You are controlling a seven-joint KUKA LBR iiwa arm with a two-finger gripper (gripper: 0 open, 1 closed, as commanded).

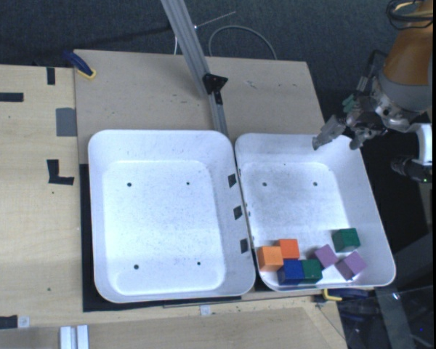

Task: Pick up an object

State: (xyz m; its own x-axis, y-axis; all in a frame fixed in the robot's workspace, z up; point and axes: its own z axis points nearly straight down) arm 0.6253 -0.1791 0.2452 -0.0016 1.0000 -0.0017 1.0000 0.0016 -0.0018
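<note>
Blocks [309,260] clustered in right bin [363,187] near corner (touching); tool [339,131] spread wide, holding nothing.

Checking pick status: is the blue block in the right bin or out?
In. The blue block lies in the right bin, among other blocks at its near edge.

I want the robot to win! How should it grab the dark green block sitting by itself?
Come straight down on the dark green cube in the right white bin, closing on two opposite flat sides. It sits apart from the other blocks, so fingers likely fit around it.
</note>
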